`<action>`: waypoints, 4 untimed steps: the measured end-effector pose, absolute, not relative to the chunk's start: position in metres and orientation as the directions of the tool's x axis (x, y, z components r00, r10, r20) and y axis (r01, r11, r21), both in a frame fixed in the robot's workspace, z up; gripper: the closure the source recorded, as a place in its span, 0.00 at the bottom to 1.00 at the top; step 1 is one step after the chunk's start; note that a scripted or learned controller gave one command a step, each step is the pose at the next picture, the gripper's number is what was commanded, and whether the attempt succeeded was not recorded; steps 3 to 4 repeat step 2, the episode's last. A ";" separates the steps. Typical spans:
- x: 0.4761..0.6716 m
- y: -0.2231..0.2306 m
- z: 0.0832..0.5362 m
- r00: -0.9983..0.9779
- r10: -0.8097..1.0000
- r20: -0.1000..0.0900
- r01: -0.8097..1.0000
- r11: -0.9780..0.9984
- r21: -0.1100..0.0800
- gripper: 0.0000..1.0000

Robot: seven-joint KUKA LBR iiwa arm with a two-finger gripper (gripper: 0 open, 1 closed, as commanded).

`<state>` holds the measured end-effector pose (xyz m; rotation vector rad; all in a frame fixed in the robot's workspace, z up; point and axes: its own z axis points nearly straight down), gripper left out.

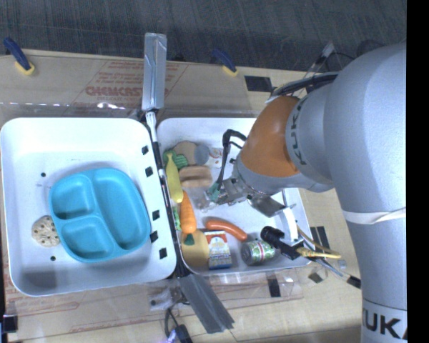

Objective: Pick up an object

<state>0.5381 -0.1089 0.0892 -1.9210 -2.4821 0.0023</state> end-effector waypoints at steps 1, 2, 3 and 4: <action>0.484 -0.114 0.090 -0.275 0.962 0.003 0.962 0.275 -0.004 0.00; 0.587 -0.121 0.089 -0.338 0.941 0.002 0.941 0.338 -0.003 0.00; 0.587 -0.121 0.089 -0.338 0.941 0.002 0.941 0.338 -0.003 0.00; 0.587 -0.121 0.089 -0.338 0.941 0.002 0.941 0.338 -0.003 0.00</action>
